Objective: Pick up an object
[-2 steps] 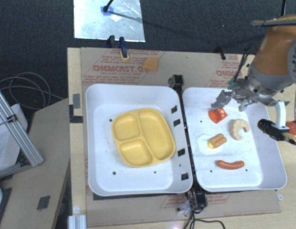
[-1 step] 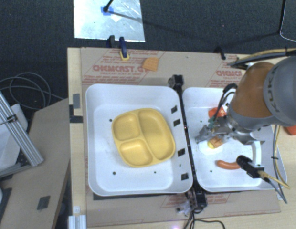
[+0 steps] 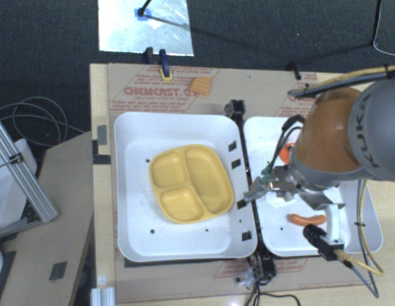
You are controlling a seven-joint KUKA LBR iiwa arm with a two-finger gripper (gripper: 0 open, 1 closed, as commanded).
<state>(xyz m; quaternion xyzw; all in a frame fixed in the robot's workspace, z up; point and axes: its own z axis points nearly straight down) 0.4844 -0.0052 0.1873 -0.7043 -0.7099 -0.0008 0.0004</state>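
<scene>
Nearest the camera, at the front of the right bin [image 3: 371,236], an orange sausage [image 3: 307,220] lies flat and crosswise on the white floor, apart from the front wall and just beside the wrist's black cable fitting. It looks like the likeliest thing to pick, since it lies loose with bare floor on its left. A little farther in, the gripper [image 3: 261,190] hangs low at the bin's left wall, close against the black divider between the two bins; whether it is open or closed I cannot tell, and nothing can be seen held in it. That spot leaves it little room: the wall and divider hem it in on the left, so any move toward the sausage would have to go right and forward. The arm [image 3: 337,132] leans in over the middle of this bin and covers much of its floor; a second orange thing [image 3: 285,152] peeps out beside it, mostly hidden. Across the divider, the left bin [image 3: 130,171] carries a yellow tray [image 3: 191,183], lying flat at a slant, with open white floor on all sides. Beyond both bins, on the bench [image 3: 178,93], a small tan piece [image 3: 201,85] lies alone, and clamps [image 3: 164,60] grip the far edge.
</scene>
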